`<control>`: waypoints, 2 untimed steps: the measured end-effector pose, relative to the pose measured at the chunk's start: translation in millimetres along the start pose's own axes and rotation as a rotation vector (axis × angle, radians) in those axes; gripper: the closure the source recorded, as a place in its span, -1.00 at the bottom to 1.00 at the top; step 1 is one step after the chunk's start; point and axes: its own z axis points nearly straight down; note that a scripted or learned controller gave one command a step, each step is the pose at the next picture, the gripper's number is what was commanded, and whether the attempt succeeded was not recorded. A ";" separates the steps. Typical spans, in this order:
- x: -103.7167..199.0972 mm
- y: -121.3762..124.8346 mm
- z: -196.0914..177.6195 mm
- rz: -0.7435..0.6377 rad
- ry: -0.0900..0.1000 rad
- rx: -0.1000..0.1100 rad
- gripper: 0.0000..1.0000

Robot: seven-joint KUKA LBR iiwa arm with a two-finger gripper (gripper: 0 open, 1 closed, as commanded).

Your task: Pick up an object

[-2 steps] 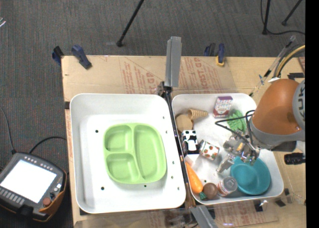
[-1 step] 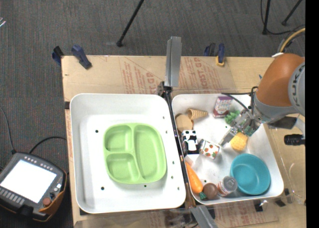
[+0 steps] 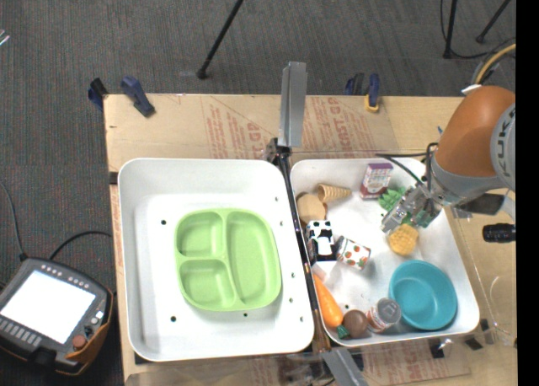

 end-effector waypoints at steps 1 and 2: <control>12.2 47.0 -121.2 0.225 -0.006 -0.005 1.00; 64.6 65.6 -124.5 0.336 0.003 0.002 1.00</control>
